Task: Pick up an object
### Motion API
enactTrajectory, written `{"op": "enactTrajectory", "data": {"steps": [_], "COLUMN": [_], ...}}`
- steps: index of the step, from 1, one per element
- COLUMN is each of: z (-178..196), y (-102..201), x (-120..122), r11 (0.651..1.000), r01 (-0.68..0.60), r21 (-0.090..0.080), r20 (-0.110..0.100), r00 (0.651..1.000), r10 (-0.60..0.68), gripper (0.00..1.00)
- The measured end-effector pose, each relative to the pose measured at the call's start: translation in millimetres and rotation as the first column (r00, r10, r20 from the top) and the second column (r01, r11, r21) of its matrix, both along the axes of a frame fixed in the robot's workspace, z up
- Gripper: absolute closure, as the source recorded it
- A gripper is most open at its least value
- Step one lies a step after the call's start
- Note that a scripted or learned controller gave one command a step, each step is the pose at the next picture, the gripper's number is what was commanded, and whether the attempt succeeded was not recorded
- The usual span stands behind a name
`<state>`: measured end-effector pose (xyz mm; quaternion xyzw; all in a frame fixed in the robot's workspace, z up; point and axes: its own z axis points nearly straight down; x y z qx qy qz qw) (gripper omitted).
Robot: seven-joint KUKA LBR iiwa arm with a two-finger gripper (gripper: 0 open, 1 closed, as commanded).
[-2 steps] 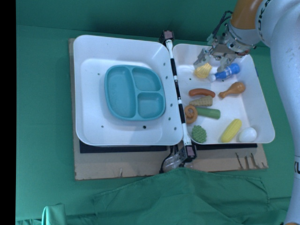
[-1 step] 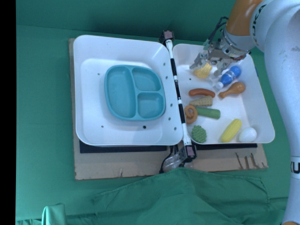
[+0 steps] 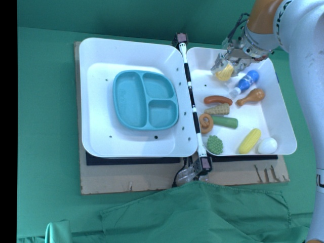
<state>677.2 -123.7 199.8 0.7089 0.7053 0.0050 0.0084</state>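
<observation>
Beside the blue bottle [image 3: 246, 81], toward the far-left, we note gripper [image 3: 226, 69] clenched around a yellow toy [image 3: 224, 73], directly below its jaws.

From my station, both bins, the left bin [image 3: 96, 54] and the right bin [image 3: 283, 130], look like smooth white plastic with a slight sheen. The teal divided plate [image 3: 146, 100] reads as matt plastic. Under the bins I see a sheet of brown cardboard [image 3: 126, 178], dull and rough-edged. The green cloth [image 3: 202, 211] in front is matt and creased. The arm [image 3: 309, 49] has a glossy grey shell.
</observation>
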Motion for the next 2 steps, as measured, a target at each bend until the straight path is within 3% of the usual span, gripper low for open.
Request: {"op": "enactTrajectory", "data": {"steps": [2], "z": [121], "y": [-11], "x": [-12], "r11": [1.000], "r01": [-0.002], "r21": [0.002], "r20": [-0.006], "r00": [1.000], "r10": [0.002], "gripper": [1.00]}}
